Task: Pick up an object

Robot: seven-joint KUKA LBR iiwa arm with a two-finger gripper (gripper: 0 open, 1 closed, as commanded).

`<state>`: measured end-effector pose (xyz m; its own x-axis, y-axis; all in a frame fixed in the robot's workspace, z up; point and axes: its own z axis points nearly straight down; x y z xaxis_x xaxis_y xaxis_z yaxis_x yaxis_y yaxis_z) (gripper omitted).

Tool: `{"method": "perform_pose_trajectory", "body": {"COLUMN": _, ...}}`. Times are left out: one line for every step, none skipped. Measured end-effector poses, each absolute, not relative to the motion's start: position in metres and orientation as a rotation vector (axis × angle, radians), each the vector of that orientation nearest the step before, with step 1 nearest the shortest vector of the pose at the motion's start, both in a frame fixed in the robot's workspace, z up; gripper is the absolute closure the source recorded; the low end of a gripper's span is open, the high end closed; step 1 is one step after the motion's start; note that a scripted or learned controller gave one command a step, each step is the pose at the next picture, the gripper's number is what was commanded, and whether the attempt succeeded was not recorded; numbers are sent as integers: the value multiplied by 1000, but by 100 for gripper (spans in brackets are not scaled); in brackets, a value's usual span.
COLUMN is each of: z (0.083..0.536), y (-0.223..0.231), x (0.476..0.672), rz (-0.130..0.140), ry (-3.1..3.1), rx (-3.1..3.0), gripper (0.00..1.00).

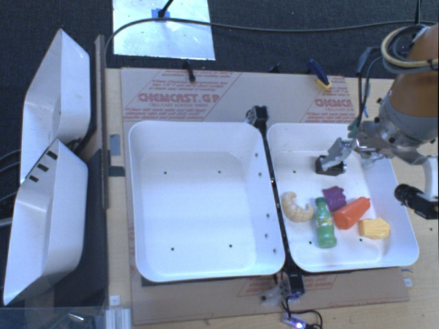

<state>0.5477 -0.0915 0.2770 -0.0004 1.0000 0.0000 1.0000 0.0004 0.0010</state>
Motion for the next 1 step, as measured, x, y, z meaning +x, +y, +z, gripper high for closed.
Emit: {"method": "perform_pose_trajectory", "body": {"z": 222, "y": -175, "x": 499, "rz": -6, "ry": 2214, "rx": 2231, "gripper": 0}}
